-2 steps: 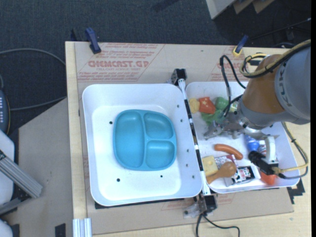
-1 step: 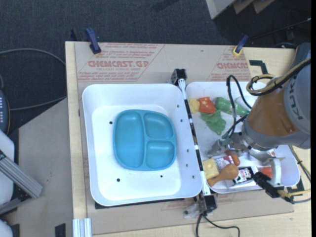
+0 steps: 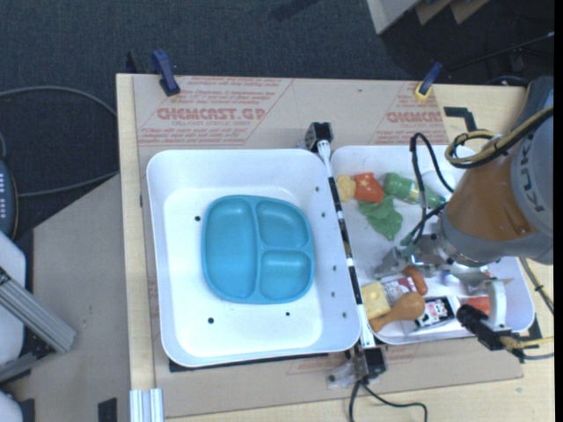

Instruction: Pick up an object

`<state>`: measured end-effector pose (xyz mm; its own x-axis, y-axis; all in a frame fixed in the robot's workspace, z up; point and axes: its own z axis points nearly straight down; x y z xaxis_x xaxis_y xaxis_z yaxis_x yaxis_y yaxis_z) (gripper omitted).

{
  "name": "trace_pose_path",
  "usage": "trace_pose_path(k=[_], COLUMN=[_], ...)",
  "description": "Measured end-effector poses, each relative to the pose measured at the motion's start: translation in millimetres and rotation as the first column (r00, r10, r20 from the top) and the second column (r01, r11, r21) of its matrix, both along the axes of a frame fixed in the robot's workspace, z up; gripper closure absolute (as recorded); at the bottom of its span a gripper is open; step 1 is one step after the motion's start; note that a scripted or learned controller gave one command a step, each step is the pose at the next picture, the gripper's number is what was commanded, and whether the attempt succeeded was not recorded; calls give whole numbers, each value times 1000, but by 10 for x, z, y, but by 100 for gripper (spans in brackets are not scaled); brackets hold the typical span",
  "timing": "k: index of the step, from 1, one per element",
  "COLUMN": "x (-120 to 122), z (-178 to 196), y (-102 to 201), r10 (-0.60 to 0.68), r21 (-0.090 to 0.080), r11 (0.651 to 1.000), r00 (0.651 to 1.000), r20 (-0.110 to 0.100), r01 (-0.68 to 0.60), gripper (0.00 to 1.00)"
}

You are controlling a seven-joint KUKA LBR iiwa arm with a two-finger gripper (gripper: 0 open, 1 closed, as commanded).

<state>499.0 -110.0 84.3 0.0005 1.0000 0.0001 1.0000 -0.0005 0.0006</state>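
Observation:
Several toy foods lie in the right bin (image 3: pixel 519 310). A red piece (image 3: pixel 369 188), a yellow piece (image 3: pixel 345 187) and green pieces (image 3: pixel 385 221) sit toward the back. A yellow block (image 3: pixel 376 299), a brown piece (image 3: pixel 405 308), an orange-red piece (image 3: pixel 413 281) and a black-and-white packet (image 3: pixel 437 311) lie near the front. My gripper (image 3: pixel 403 257) hangs low over the middle of this bin, between the green pieces and the orange-red piece. The wrist hides what lies under it.
The left bin (image 3: pixel 167 236) holds a blue divided plate (image 3: pixel 258 248). A black ridge (image 3: pixel 339 227) runs between the two bins. Cables (image 3: pixel 431 161) loop off the arm above the right bin's back. Clamps (image 3: pixel 164 71) hold the board's far edge.

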Motion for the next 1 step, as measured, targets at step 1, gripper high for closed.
trace_pose_path(k=[1], x=[236], z=[1], y=[9], r10=[1], r21=[-1], r11=[1000], r00=[1000], r20=[0], r01=[-1], gripper=[0])
